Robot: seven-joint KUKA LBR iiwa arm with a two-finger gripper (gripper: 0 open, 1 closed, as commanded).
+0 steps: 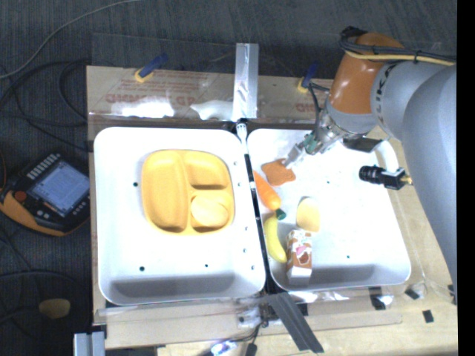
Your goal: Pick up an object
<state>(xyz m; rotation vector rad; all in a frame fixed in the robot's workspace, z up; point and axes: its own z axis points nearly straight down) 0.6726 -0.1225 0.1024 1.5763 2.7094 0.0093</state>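
Camera view: 1 arm (401, 87) reaches in from the right, orange band above the wrist, gripper (297, 154) angled down-left over the back of the right bin (371, 236). The tip sits right at the upper edge of a flat orange-brown piece (277, 172), looks like toy toast or a cracker. Touching or just above it, can't tell. How wide the claw stands, and whether it has anything, can't tell either; the tip is too small and blurred.

Other items in the right bin, all along its left side: toy carrot (268, 193) just beside the flat piece, banana (274, 239) below it, pale yellow rounded item (308, 214) near the middle, small carton (300, 254) next to the banana. Left bin (119, 221) holds 1 yellow divided tray (185, 190) with 3 compartments.

Likely target: the flat piece, being nearest the tip. Judgement on handling: light, stiff, probably smooth plastic, not fragile. It lies flat, so there is little height to grab; the fingers would need to straddle its narrow width and go low to the bin floor, or it will skid away. The carrot lies close on 1 side, so a clash is possible. The carrot or carton would be an easier hold: more height, opposing sides.
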